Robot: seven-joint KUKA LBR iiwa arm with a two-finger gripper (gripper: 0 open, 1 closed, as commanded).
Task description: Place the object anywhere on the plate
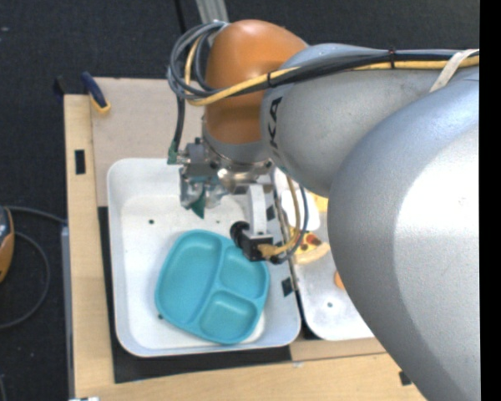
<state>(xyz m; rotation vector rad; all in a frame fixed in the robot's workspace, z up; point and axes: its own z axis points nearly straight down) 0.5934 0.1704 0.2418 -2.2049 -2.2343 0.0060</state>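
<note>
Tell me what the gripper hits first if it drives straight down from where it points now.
Probably the bare floor of the left bin, just behind the plate. The gripper hangs above that spot; depth is unclear.

The grey arm with the orange band [242,73] is extended in from the right, its two-finger tool [202,192] pointed downward.

Turquoise plate [212,286] in white bin [134,224]; grey arm [384,140], orange band [242,73]; tan tabletop [88,307]; blue-yellow clamp [95,92] at far-left corner.
</note>
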